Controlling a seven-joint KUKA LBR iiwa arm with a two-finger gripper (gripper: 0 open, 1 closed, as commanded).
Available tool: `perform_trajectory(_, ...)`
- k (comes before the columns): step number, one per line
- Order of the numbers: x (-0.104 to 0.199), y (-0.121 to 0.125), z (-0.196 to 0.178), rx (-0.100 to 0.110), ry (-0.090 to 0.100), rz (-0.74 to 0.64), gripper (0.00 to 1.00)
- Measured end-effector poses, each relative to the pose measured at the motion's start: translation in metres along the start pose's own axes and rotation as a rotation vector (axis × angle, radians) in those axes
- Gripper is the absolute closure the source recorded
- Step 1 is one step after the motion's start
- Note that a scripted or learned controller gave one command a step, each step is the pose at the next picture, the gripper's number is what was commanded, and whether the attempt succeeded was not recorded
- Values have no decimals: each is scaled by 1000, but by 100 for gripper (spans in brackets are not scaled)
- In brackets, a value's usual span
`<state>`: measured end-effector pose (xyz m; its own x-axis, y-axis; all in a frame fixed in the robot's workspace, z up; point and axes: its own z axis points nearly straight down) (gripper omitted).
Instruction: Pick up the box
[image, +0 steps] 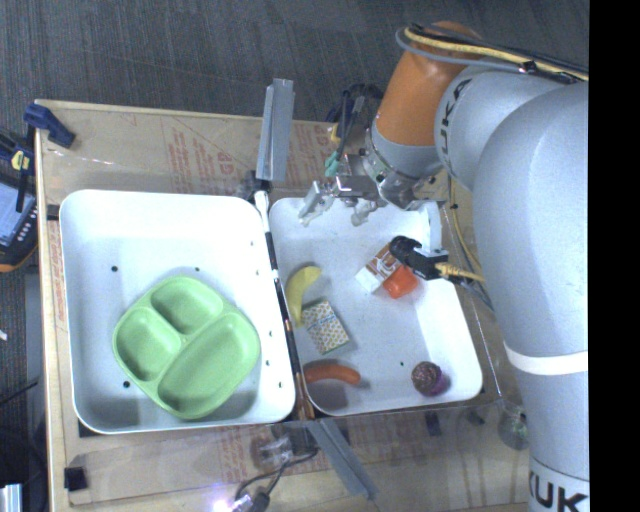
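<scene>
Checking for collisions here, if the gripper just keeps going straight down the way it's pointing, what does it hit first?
Probably bare floor at the top of the right bin. The gripper seems to hang above that spot, away from the box, though depth is hard to judge.

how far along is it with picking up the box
Done: nothing yet. The box lies flat on the floor of the right bin, just right of the banana and above the sausage.
In hand: nothing. The gripper hovers open over that bin's upper left edge, well above the box.
Left: move over the box, descend, close on it and lift.
</scene>
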<state>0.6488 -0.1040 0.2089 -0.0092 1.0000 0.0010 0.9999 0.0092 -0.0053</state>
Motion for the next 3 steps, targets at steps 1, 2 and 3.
perform_trajectory(1,-27,-78,67,0,-1,-95,0)
perform_trajectory(2,-24,-150,119,-1,1,-291,0)
perform_trajectory(3,-13,-98,116,-8,-8,-257,0)
